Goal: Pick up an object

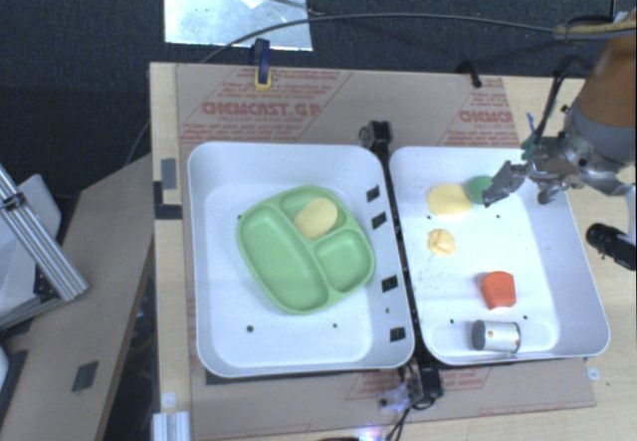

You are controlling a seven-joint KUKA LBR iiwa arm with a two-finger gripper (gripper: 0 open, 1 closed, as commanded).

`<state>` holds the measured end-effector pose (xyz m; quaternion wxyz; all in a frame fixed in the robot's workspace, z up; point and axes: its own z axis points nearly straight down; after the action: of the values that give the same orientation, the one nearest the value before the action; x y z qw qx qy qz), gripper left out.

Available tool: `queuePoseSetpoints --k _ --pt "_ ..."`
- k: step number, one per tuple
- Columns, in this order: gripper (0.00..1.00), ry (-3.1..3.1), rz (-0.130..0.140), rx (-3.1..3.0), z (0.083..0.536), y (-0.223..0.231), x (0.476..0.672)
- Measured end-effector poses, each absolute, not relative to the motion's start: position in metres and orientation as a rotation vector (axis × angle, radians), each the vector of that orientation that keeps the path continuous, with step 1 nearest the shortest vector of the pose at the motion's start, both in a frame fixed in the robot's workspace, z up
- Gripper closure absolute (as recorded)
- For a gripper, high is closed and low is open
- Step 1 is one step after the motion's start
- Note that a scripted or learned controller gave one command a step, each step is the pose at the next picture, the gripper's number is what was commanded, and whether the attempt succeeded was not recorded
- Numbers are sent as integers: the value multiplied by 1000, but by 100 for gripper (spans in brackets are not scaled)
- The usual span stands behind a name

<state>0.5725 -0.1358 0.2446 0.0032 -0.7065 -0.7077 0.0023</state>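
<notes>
In the right bin (582, 270) lie a pale yellow lump (448, 198), a green object (478, 186), a small yellow piece (441, 242), an orange-red block (499, 289) and a silver can (496, 335) on its side. My gripper (523, 188) hangs over the bin's far right part, open. Its left fingertip (496, 190) is right beside the green object and partly covers it. Between the fingers I see only white bin floor.
The left bin (214, 230) holds a green divided plate (289, 270) with a yellow item (318, 217) in its upper compartment. A black divider with clips (393, 250) runs between the bins. A cable arcs over the bench behind them.
</notes>
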Motion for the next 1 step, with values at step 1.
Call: queuePoseSetpoints --k 1 --pt "0 -2227 -2 -2219 249 -136 575"
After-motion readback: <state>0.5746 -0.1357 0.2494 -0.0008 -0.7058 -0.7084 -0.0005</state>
